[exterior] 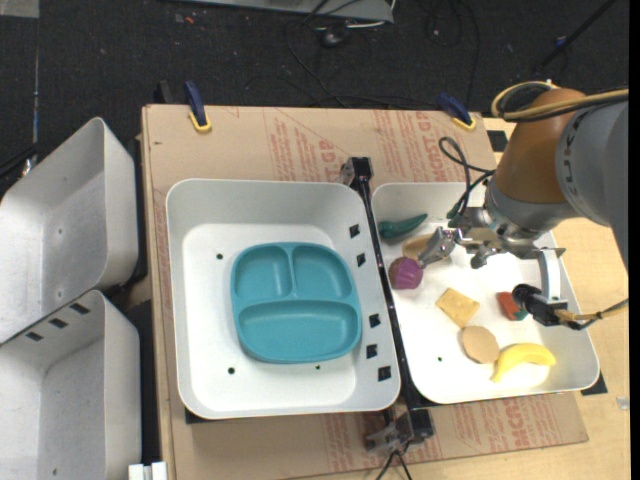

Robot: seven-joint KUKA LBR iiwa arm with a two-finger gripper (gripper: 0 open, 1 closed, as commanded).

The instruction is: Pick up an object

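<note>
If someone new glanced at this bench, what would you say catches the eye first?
Probably the teal divided plate, lying alone in the left bin. Next, the grey arm with its orange band, reaching in from the right with its gripper low over the right bin, just above a purple item. Near that bin's front edge lie a yellow banana, a tan round piece and a yellow wedge.

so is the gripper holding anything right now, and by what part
Nothing can be seen held. The gripper sits low in the right bin, just above and right of the purple object, with no item visibly between its fingers.
</note>
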